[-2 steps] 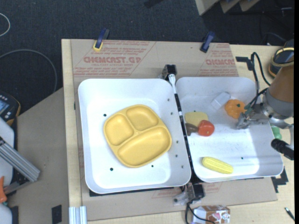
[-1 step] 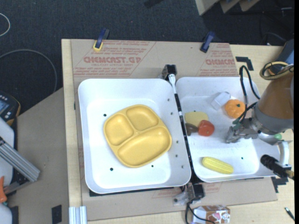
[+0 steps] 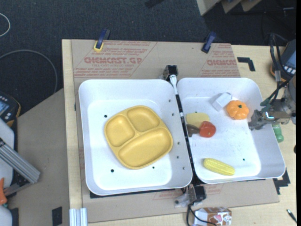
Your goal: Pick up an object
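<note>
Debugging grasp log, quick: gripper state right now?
Gripper: cannot be told; it sits at the right bin's right edge, beside the orange pumpkin, with nothing visibly held.

Two white bins [image 3: 89, 126] [image 3: 268, 159] are sitting side by side, holding one yellow divided plate [image 3: 138, 136], one orange pumpkin [image 3: 237, 109], one red tomato [image 3: 207, 129], one corn cob [image 3: 218, 166] and one white block [image 3: 221, 100].
</note>
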